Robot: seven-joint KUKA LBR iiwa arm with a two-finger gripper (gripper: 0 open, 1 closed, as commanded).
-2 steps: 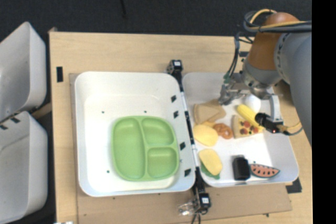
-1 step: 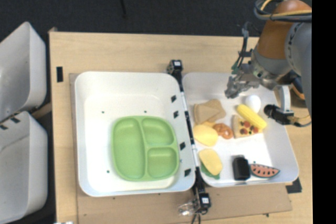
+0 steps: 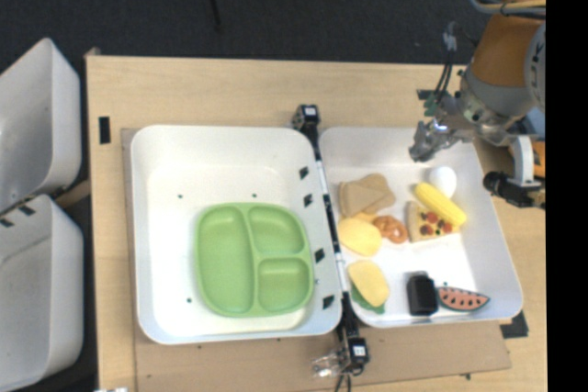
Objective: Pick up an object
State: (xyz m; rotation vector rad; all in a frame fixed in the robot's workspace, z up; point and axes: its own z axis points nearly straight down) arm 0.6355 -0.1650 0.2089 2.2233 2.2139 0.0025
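My gripper (image 3: 428, 145) hangs over the back edge of the right bin (image 3: 386, 147), above and left of a white egg (image 3: 443, 179). Nothing shows between its fingers. In the right bin lie a yellow corn cob (image 3: 439, 203), a pizza slice (image 3: 430, 223), a brown bread slice (image 3: 367, 194), a small orange croissant-like piece (image 3: 390, 229), a yellow lemon-like fruit (image 3: 359, 237), a yellow-green taco-like piece (image 3: 369, 283), a black block (image 3: 422, 295) and a watermelon slice (image 3: 461, 298).
The left bin (image 3: 165, 170) holds a green divided plate (image 3: 254, 259). A black clip (image 3: 306, 116) sits at the back of the ridge between the bins. White boxes (image 3: 32, 197) stand at the far left. The arm's orange band (image 3: 505, 46) rises at the right.
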